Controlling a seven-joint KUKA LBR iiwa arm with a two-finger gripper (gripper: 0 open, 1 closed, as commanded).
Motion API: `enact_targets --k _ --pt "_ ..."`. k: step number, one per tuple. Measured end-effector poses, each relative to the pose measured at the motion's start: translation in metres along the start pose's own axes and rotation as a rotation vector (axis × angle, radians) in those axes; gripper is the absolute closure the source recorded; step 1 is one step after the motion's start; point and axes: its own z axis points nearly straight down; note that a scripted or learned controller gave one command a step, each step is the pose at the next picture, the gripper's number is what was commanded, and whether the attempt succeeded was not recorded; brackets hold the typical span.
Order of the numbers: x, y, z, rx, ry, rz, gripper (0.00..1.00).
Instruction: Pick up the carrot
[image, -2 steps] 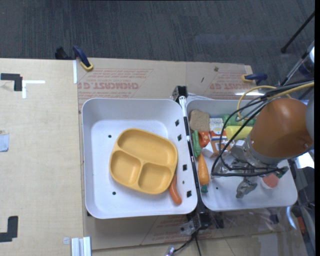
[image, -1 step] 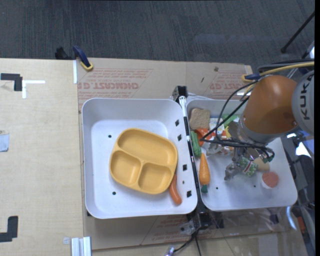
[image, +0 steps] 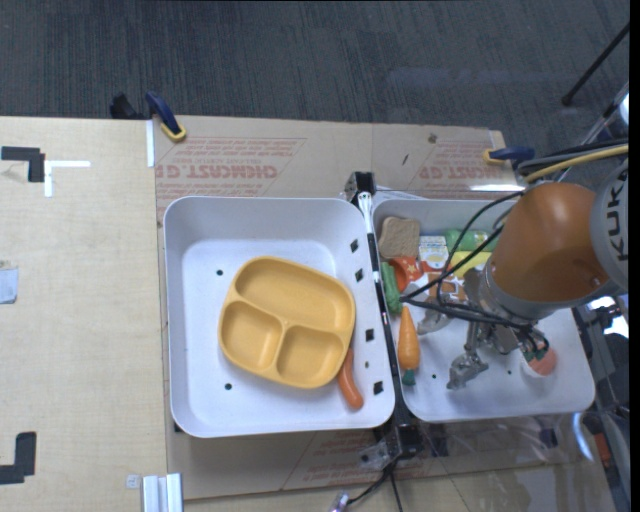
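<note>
Orange carrot (image: 408, 340), one item, lies in the right bin (image: 570, 395) hard against its left wall, long axis running toward and away from me, green stub at the near end. From my remote seat I log the gripper (image: 468, 368) to the carrot's right, low over the bin floor, near the carrot but apart from it, with bare white floor between the two. Whether it is spread or pressed together I cannot tell (the wrist and a tangle of cables sit over it), and I see nothing pinched in it. Other stock in the right bin: a brown bread slice (image: 398, 237) at the far left corner, a green piece (image: 389, 290) and a red-orange piece (image: 408, 270) just beyond the carrot's tip, packaged goods further right, a small round red-and-white item (image: 541, 363) near the gripper's other side. Left bin (image: 190, 330) holds a yellow divided plate (image: 287, 322) and an orange sausage-like piece (image: 348, 385) at the plate's near right edge. Risks, in my judgement: the carrot hugs the wall, so one side of the claw may strike the rim or fail to get behind it; the neighbours at its tip could be nudged or caught instead; and the sausage-like piece is close enough in colour to be mistaken for the target.
</note>
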Motion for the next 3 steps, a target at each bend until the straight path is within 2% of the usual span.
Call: enact_targets --k 1,2,3 --pt "0.029 -0.024 0.002 0.001 -0.002 -0.395 0.0" --pt "0.01 -0.023 0.002 0.001 -0.002 0.019 0.0" --pt "0.025 0.002 0.002 0.001 0.0 0.362 0.0"
